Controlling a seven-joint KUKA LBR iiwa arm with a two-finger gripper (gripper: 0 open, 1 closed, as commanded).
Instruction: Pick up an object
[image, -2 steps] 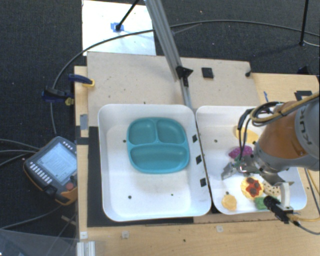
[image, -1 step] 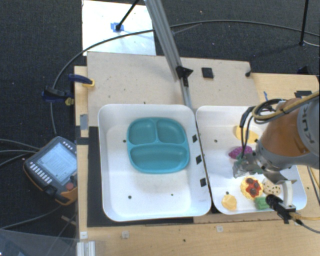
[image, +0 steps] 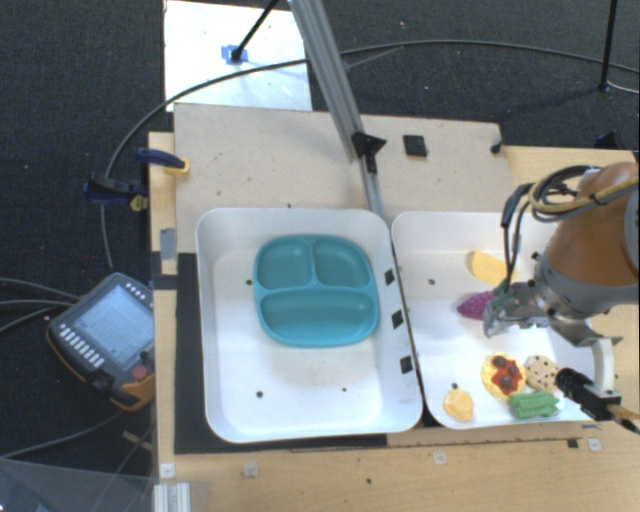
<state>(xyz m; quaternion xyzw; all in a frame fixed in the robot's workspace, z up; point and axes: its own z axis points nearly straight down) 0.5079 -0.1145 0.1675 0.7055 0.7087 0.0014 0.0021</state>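
A tan bench (image: 260, 160) on dark carpet bore two white bins: the left bin (image: 225, 390) held a teal divided plate (image: 317, 290), well apart from the arm. In the right bin (image: 430, 250), a yellow piece (image: 489, 266) lay toward the back, a purple toy (image: 476, 303) sat just left of the gripper (image: 497, 318) and appeared to touch its tip, and a small pizza (image: 502, 374), a cookie (image: 541, 372), a green piece (image: 533, 404) and a pale yellow lump (image: 458, 404) lay nearer the front rim. Whether the jaws were parted or closed could not be told, nor whether the purple toy sat between them.
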